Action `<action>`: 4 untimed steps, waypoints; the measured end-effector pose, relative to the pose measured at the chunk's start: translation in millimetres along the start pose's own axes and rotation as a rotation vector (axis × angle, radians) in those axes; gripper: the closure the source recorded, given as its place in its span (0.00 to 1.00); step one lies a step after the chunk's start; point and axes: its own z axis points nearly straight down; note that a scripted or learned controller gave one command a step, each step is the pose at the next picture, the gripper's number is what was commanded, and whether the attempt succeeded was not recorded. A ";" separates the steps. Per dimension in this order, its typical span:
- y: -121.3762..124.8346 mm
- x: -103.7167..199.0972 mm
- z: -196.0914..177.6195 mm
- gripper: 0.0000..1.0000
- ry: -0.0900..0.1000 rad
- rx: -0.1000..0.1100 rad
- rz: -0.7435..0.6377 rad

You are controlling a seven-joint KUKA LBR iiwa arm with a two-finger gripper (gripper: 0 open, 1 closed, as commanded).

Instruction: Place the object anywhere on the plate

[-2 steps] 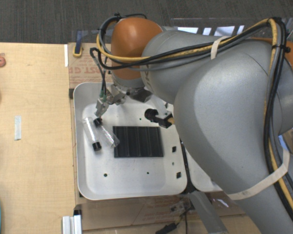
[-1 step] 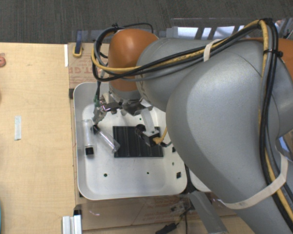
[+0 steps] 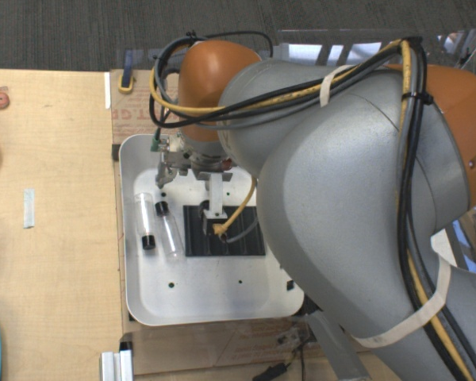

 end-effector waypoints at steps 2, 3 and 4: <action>-3.9 13.1 -0.9 0.00 0.003 0.001 1.193; 2.3 12.9 -40.1 0.00 0.002 0.000 1.317; 2.3 12.7 -40.0 0.00 0.002 0.000 1.316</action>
